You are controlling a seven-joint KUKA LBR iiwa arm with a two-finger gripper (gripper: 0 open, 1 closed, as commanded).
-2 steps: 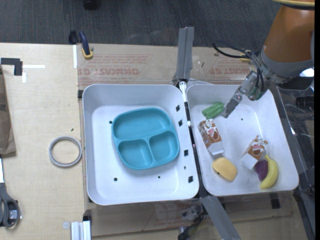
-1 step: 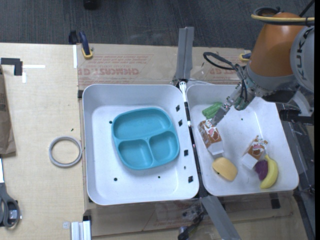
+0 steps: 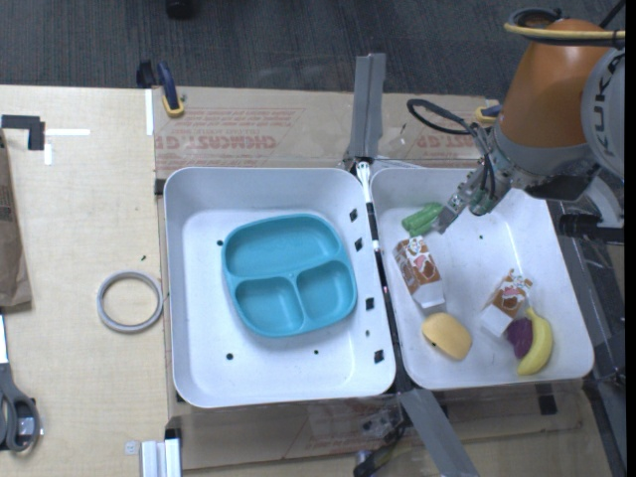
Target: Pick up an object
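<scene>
Right bin (image 3: 566, 266), near end: banana (image 3: 538, 344), yellow, lying against a purple item (image 3: 519, 334), the two touching. Just beside them, a small white-and-red packet (image 3: 509, 296). Toward the bin's near-left corner, a yellow rounded piece (image 3: 449, 336), apart from the rest.

Right bin, middle: a flat carton with red print (image 3: 420, 266), lying along the left wall.

Right bin, far end: a green item (image 3: 421, 217), lying on the bin floor. The gripper (image 3: 459, 207) hangs close beside it at its right end, reaching in under the orange band of the arm (image 3: 552, 78). Whether it touches the green item cannot be told. Fingers (image 3: 449, 213): dark, small and tilted; whether they stand wide or narrow cannot be told, and nothing is seen between them.

Left bin (image 3: 189, 296): a blue divided tray (image 3: 288, 274) with three compartments, resting near the middle.

Surface (image 3: 79, 217), left of the bins: a grey ring (image 3: 129, 300); scissors (image 3: 18, 417) at the near-left edge.

Status of task: judged early. All items lie in the bins; none is lifted. The approach appears directed at the green item. Left to do: close on it, secure it, raise it clear.
</scene>
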